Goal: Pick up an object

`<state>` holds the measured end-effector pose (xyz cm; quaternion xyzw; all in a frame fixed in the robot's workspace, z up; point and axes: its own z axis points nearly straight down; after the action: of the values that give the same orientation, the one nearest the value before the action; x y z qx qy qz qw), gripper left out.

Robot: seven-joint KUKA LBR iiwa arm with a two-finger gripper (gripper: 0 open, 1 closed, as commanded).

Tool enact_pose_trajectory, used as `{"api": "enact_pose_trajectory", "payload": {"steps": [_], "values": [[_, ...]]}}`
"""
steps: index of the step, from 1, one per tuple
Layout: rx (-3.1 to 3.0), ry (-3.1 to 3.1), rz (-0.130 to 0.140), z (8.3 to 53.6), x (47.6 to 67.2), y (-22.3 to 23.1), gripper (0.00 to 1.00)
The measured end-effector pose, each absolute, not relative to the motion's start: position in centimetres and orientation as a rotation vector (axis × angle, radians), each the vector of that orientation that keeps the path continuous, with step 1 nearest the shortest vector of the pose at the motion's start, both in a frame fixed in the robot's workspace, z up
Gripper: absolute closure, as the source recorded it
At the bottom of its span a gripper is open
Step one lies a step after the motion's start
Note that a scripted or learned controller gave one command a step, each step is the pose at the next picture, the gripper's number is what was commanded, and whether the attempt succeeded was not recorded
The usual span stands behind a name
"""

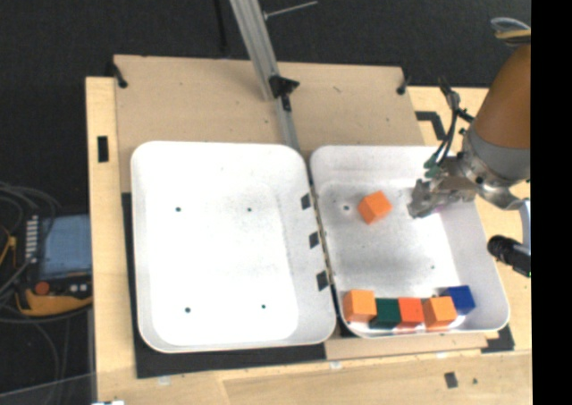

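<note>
Right bin (465, 251) is the landmark. Nearest the camera, along the right bin's front wall, a row of blocks sits packed side by side: orange block (360, 304) at the left end, dark green block (387, 312) touching it, then a red-orange block (410, 310), another orange one (439, 310), and a blue block (460, 298) at the right end, set slightly further back than the others. Mid-floor of the right bin is bare white with faint speckling. Further back in the right bin, a lone orange cube (375, 206) sits tilted, left of centre, well apart from the front row. Gripper (422, 205) hangs over the right bin just beside that cube, on its right, apart from it, nothing visibly between the fingers; cannot tell whether the fingers are spread or pressed together, they read as one grey blob. Arm wrist (505, 117), orange band above grey, comes in over the right bin's back-right corner. Left bin (147, 215) lies touching the right bin's left wall, with black clips at the seam. Behind the right bin, an aluminium rail (255, 28) runs up and away from the seam, over the tan bench board (349, 99).
</note>
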<state>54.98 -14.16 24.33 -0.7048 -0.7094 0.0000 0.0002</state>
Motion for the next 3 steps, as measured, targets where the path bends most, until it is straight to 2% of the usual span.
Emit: {"api": "enact_pose_trajectory", "payload": {"steps": [3], "values": [[-2.213, -2.231, -0.004, 25.7, 61.0, 2.7, 1.0]]}}
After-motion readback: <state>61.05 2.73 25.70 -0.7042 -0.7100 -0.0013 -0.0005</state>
